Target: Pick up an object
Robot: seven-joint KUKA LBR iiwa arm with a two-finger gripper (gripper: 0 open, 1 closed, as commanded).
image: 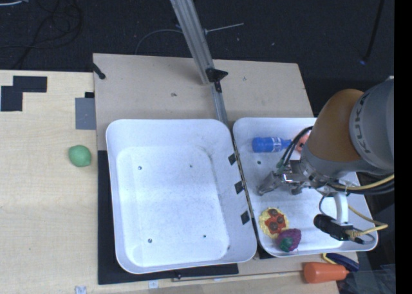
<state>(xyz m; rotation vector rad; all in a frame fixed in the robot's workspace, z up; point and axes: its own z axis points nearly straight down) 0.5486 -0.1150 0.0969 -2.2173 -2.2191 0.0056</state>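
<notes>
The grey arm with its orange band (338,125) reaches in from the right edge of the tabletop and bends down over the right-hand shallow white bin (248,133), its wrist hanging low above the bin's middle. The hand (267,188) points toward the bin's left wall, close to the floor of the bin; whether it is open or closed cannot be told, and nothing can be made out in its grip. A blue cylindrical plastic bottle (269,144) lies on its side near the bin's far edge, apart from the hand. A yellow round toy with red spots (273,220) sits near the bin's near edge, with a magenta lumpy toy (289,240) touching it at the near side. The left-hand shallow white bin (129,133) stands just beside. A small green ball (80,156) rests on the tabletop near its left edge.
</notes>
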